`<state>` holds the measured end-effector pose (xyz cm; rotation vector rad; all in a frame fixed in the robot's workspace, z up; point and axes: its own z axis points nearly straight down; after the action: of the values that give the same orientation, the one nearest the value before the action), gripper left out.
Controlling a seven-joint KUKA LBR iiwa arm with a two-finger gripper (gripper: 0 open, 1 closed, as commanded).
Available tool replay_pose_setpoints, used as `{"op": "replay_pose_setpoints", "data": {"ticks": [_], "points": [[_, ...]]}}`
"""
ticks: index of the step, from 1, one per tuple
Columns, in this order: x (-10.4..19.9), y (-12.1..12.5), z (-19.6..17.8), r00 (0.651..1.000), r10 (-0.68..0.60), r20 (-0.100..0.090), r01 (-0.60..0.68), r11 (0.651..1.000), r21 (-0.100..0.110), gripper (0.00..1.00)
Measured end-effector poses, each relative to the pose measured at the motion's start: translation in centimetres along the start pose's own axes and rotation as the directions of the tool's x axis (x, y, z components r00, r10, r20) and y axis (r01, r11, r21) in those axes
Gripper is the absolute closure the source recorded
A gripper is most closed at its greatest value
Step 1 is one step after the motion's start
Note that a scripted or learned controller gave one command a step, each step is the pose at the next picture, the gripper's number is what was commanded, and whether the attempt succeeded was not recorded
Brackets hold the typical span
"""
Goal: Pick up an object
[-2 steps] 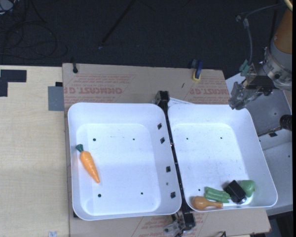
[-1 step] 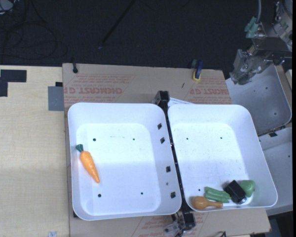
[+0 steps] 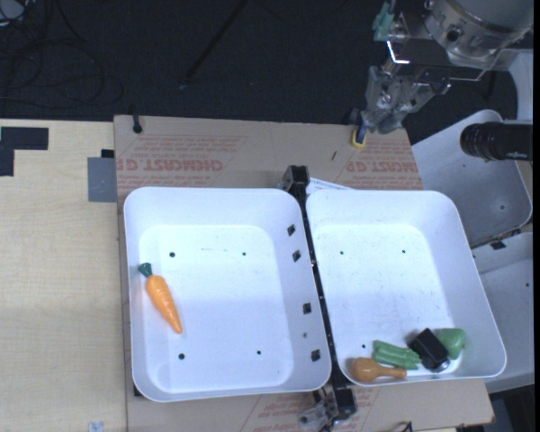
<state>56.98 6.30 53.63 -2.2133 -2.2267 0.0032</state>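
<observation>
My gripper (image 3: 378,120) hangs high above the bench, beyond the far edge of the right bin (image 3: 391,198) and well clear of both bins. A small yellow bit shows at its lower tip; whether it is a held thing is unclear. An orange toy carrot (image 3: 163,302) with a green top lies at the left side of the left bin (image 3: 207,196). In the right bin's near right corner lie a green pod-like toy (image 3: 394,355), a black block (image 3: 429,349), a green rounded piece (image 3: 452,338) and a tan pear-shaped toy (image 3: 375,370), crowded together.
The two bins meet at a black divider strip (image 3: 308,277) on a brown cardboard sheet (image 3: 216,156). A pale wooden bench top (image 3: 45,268) extends to the left. Cables lie on the dark floor behind.
</observation>
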Motion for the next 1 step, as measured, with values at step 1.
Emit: {"op": "replay_pose_setpoints", "data": {"ticks": [1], "points": [[-6.12, 7.68, 0.03, 1.0, 0.011, 0.003, -0.011, 1.0, -0.001, 1.0]]}}
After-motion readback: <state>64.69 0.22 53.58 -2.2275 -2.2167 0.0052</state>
